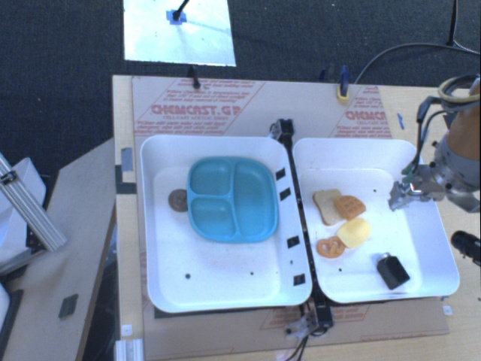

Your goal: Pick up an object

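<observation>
The right bin (pixel 353 153) holds a pale bread slice (pixel 326 205), an orange cracker (pixel 349 206), a yellow round piece (pixel 354 233), a small orange pretzel (pixel 330 247) and a black block (pixel 392 271). My gripper (pixel 400 195) hovers at the right bin's right side, to the right of the food pieces and above the black block. Nothing shows between its fingers.
The left bin (pixel 161 269) holds a blue divided plate (pixel 230 199) and a small brown disc (pixel 178 200) beside it. A black divider strip (pixel 291 201) runs between the bins. A white sheet (pixel 177 22) lies on the dark floor behind the bench.
</observation>
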`<state>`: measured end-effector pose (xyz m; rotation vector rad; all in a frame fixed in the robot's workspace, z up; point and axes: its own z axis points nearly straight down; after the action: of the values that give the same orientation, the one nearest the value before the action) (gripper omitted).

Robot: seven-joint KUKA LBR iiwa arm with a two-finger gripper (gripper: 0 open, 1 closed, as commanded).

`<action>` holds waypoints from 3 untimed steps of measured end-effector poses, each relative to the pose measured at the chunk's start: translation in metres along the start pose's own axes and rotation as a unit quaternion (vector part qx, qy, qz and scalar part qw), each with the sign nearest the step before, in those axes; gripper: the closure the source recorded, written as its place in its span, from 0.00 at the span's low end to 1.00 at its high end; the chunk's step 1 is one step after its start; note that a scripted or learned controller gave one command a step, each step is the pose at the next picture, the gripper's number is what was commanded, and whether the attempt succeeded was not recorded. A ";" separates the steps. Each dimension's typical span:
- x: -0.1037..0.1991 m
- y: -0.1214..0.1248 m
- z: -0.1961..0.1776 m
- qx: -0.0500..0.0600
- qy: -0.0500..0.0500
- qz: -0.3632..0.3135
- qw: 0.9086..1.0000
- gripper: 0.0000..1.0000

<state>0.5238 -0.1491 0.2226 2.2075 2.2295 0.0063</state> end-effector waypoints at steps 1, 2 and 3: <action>0.045 0.017 0.005 0.001 0.000 0.000 1.000 1.00; 0.092 0.033 -0.003 0.001 0.000 0.000 1.000 1.00; 0.140 0.060 0.007 0.001 0.001 0.000 1.000 1.00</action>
<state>0.5821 -0.0081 0.2163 2.2084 2.2322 0.0062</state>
